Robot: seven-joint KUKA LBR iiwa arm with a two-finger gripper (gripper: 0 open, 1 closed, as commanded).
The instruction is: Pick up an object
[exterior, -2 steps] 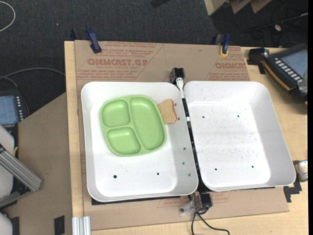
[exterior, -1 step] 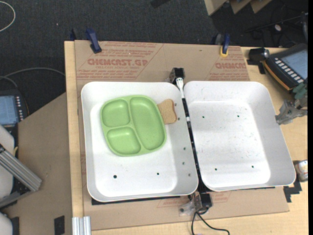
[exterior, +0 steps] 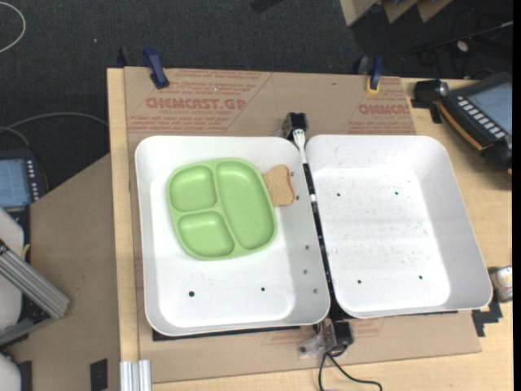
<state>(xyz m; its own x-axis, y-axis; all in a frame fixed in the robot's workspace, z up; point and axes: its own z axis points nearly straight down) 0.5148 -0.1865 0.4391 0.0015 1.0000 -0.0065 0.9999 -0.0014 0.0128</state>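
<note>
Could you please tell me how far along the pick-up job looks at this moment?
Nothing looks done yet. The green plate and the tan piece touching its right rim both lie in the left bin. Nothing is in hand. The whole pick is left: reaching in, gripping one thing and lifting it.

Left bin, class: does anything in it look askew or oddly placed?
Slightly. The green divided plate lies turned at an angle to the walls of the left bin, not squared up. A small tan piece lies against its upper right rim, near the divide with the right bin. Nothing looks spilled or damaged.
</note>
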